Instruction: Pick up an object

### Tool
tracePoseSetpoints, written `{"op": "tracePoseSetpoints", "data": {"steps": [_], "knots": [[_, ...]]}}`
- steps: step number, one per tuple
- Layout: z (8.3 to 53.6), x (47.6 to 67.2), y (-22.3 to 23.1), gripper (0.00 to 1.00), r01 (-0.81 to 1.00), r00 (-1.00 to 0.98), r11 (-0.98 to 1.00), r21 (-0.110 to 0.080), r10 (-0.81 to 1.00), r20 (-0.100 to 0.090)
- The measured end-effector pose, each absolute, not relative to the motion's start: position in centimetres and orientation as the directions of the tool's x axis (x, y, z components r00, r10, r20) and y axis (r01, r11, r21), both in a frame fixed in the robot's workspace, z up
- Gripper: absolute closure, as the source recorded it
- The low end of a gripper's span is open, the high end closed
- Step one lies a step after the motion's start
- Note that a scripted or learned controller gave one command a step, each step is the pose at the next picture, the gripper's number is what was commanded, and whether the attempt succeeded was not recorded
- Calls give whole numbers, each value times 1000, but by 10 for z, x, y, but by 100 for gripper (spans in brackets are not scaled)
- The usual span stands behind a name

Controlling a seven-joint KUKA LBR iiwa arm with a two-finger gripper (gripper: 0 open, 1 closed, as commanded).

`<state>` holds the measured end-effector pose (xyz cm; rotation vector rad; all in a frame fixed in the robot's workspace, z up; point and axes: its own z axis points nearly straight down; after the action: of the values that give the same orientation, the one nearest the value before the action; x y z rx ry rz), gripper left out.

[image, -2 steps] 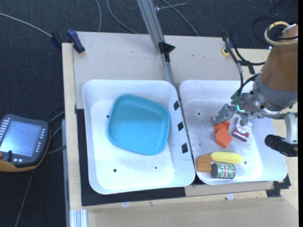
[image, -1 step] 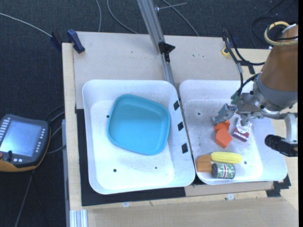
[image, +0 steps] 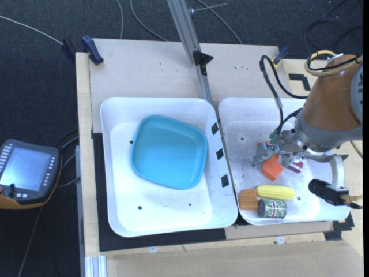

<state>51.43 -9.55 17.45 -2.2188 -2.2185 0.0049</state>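
Note:
The right bin holds an orange block, a yellow corn cob, a small green-labelled can lying on its side, a tan piece at the front rim and a red-and-white item. My gripper hangs low in this bin, just above and to the left of the orange block, close to or touching its top edge. The grey and orange arm covers the bin's right part.
A blue square plate lies in the left bin. A metal pole slants down to the divider between the bins. Cables loop near the arm. A pendant lies on the floor at the left.

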Motion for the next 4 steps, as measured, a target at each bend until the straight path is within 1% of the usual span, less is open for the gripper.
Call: {"op": "tracePoseSetpoints", "data": {"steps": [1,2,3,4], "knots": [[130,520,-94,0,1000,0,0,-3,1000,0],[98,522,-97,0,1000,2,-2,7,1000,-4],[111,524,-96,100,1000,1,-1,13,1000,-3],[167,521,-105,100,1000,0,0,5,1000,-1]]}}
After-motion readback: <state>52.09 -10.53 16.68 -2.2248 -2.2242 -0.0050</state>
